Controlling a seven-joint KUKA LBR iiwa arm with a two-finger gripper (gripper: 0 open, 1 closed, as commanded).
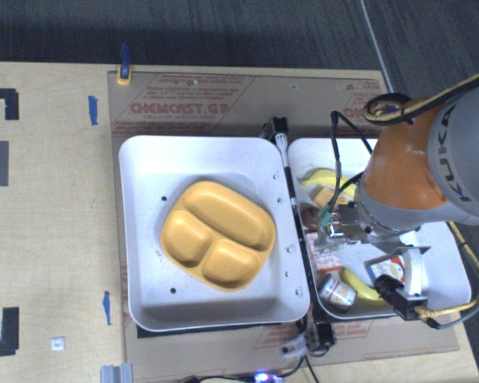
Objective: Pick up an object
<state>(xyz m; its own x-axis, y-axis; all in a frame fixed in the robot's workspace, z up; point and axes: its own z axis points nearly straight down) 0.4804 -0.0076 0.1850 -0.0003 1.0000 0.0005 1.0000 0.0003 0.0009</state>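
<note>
Over the right bin (pixel 463 274), arm hiding the tool (pixel 333 228), grip unreadable, banana (pixel 361 285) half covered

This is looking like a robotics lab or test cell rather than a home or shop. A grey industrial arm with an orange band (pixel 415 170) is reaching in over two shallow white bins (pixel 136 214) that are sitting side by side on a plywood worktop (pixel 48 230). Black square markers (pixel 1 104) and strips of blue tape (pixel 93 110) are lying on the wood, loose cables (pixel 335 146) are trailing by the bins, and dark grey carpet (pixel 223 14) is showing beyond the worktop
</note>
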